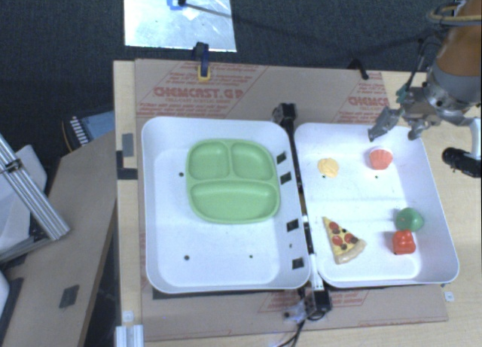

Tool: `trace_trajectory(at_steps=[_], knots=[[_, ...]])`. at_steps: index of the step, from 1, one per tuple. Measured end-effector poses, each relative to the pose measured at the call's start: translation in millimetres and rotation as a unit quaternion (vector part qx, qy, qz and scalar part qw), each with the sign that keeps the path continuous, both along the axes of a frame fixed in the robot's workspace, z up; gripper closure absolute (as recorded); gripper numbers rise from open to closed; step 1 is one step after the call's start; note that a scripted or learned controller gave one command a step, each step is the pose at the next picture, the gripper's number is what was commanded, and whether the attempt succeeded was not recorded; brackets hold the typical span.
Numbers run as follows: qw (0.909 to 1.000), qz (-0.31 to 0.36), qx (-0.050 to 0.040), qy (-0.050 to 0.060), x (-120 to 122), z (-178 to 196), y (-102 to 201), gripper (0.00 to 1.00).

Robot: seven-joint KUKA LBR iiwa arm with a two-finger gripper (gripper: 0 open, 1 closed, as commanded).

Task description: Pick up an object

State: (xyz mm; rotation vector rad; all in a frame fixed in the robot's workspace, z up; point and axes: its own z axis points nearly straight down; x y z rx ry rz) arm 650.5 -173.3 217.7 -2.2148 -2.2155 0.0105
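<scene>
- Gripper [397, 129]: poised above the far edge of the right bin [437, 210], near the pink-orange piece [380, 159] and up-right of it; two dark fingers spread apart with nothing between them; probably staged for a descent, judging by the open stance above the nearest item.
- Candidate objects: all in the right bin, well apart from one another except for one pair, which leaves finger room around most of them.
- Pink-orange piece: small, rounded, smooth-looking, likely moulded plastic; closest to the gripper, hence the likeliest target.
- Yellow piece [327, 165]: small, flattish, rounded, pale; left of the pink-orange one.
- Pizza slice [343, 239]: wedge-shaped toy with red spots and a tan crust; low and flat, likely awkward to pinch from above.
- Green ball-like piece [409, 219] and red piece [404, 242]: just beside each other near the right wall; tight spacing likely complicates a clean grasp.
- Left bin [162, 187]: carries a light green divided plate [231, 181], glossy, three compartments, rounded corners; lies flat, central.
- Bins: shallow, white, smooth, side by side on a cardboard sheet [248, 89].
</scene>
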Motion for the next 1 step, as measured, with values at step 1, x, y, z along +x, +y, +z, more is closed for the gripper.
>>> trace_trajectory(at_steps=[1], knots=[[1.0000, 0.001, -0.0011, -0.007, 2.7, 8.8, 0.6, 0.00]])
